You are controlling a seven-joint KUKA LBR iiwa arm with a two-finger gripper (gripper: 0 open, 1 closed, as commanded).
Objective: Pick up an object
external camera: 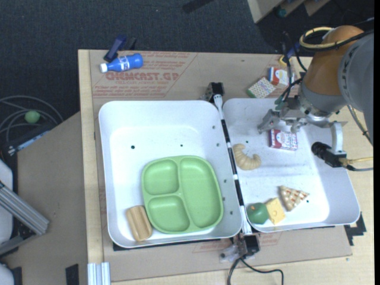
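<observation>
The claw (279, 119) hangs spread above the red and white packet (284, 139) at the back of the right bin (332, 215), probably lined up to grasp it.

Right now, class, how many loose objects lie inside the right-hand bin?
5: a croissant near the bin's left wall, a red-and-white packet under the claw, a pizza slice, a yellow wedge and a green piece by the front rim. The arm may hide more.

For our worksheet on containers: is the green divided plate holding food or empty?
Empty. All three compartments of the green divided plate show bare green; the toast slice lies beside it.
</observation>
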